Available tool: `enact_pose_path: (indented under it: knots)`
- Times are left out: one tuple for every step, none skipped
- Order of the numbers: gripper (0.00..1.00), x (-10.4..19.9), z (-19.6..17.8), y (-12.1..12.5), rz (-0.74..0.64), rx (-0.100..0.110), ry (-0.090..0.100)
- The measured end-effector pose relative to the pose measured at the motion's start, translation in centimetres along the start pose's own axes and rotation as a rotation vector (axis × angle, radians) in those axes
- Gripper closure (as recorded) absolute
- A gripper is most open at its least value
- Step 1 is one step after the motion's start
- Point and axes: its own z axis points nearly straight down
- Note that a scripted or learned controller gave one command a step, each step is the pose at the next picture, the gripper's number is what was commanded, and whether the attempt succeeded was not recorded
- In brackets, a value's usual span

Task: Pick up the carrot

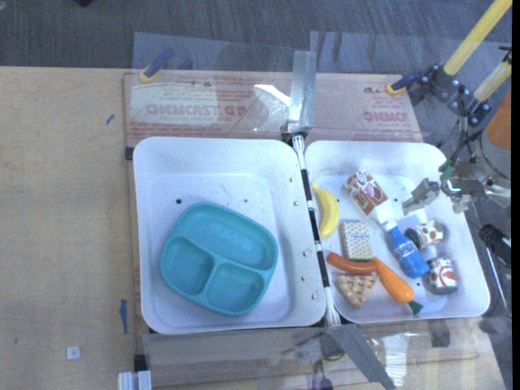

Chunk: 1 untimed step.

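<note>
The carrot [393, 282] lies in the right bin [479, 299], crowded between hot dog [352, 262], waffle [357, 288] and blue bottle [404, 249]; the empty pincer [424, 195], whose state cannot be determined, risks seizing a neighbour.

The tapered plastic carrot [393, 283] is orange with a green tip. The curved banana [328, 210] is yellow, the three-compartment plate [218, 257] teal, the two shallow bins [154, 218] white, the wooden table [61, 218] pale tan.
</note>
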Motion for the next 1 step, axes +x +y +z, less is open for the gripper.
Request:
enact_pose_path:
  knots:
    - [0.00, 6.66, 2.58, -7.08, -0.123, 0.000, 0.000]
